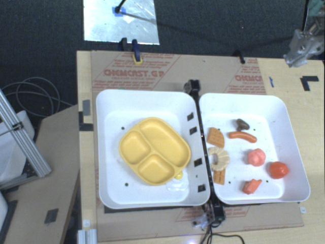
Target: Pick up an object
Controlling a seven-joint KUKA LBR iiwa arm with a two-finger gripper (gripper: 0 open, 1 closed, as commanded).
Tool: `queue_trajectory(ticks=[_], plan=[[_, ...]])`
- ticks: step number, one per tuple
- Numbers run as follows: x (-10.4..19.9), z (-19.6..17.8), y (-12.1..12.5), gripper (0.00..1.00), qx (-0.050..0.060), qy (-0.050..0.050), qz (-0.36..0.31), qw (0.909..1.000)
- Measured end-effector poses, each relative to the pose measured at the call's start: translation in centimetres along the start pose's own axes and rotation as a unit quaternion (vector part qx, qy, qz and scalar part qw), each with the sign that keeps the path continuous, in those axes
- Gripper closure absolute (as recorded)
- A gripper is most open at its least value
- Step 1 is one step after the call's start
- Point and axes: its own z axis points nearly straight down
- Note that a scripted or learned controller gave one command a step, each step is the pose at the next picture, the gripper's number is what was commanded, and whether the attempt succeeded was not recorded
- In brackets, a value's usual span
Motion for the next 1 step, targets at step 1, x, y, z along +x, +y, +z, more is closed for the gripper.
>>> queue_trajectory(ticks=[1], plan=[[0.01, 0.04, 0.00, 0.00, 0.000, 0.000, -0.001, 1.0000]])
